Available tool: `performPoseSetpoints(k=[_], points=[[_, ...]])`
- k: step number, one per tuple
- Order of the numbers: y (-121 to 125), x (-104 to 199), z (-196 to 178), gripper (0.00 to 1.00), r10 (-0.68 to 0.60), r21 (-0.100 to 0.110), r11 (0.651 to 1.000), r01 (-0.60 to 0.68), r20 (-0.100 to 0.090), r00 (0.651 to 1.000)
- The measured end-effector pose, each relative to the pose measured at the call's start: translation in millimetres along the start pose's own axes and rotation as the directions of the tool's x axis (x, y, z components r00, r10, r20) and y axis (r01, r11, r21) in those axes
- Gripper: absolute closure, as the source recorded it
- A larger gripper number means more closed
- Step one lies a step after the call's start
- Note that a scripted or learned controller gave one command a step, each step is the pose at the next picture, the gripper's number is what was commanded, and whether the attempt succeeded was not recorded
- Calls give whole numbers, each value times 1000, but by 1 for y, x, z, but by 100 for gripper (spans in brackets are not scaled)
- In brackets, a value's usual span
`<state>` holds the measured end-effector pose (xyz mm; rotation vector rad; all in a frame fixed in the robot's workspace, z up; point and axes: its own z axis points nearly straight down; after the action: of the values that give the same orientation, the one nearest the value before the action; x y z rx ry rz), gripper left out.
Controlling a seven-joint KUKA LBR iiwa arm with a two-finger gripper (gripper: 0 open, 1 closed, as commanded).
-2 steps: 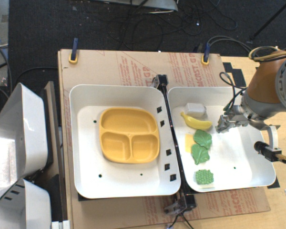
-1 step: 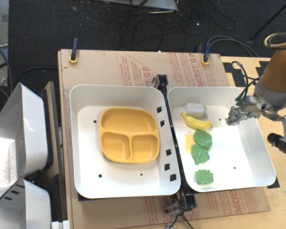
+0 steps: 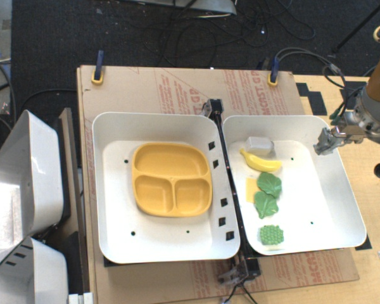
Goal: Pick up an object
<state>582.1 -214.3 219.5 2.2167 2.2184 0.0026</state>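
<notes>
Here the hand (image 3: 326, 141) hangs over the upper right rim of the right bin (image 3: 329, 189), holding nothing; whether it is spread or pressed together I cannot tell. In that bin's left part lie a grey block (image 3: 259, 144), a banana (image 3: 261, 162), a yellow slice (image 3: 250, 189), two green leaves (image 3: 268, 195) and a bumpy green piece (image 3: 271, 235). The left bin (image 3: 107, 189) holds a yellow divided tray (image 3: 172, 178).

- A robot lab or test workshop, not a home.
- A cardboard sheet (image 3: 177, 87) is clamped flat as a work surface.
- Loose black cables (image 3: 196, 33) trail over dark carpet behind it.
- Two white bins (image 3: 107, 170) sit side by side on the cardboard.
</notes>
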Motion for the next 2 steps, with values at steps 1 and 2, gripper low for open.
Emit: performPoseSetpoints(k=[1, 2], points=[[1, 0, -10, 100, -2, 2, 1000, 2, -1, 1000], [-11, 53, -4, 100, -5, 7, 1000, 5, -3, 1000]])
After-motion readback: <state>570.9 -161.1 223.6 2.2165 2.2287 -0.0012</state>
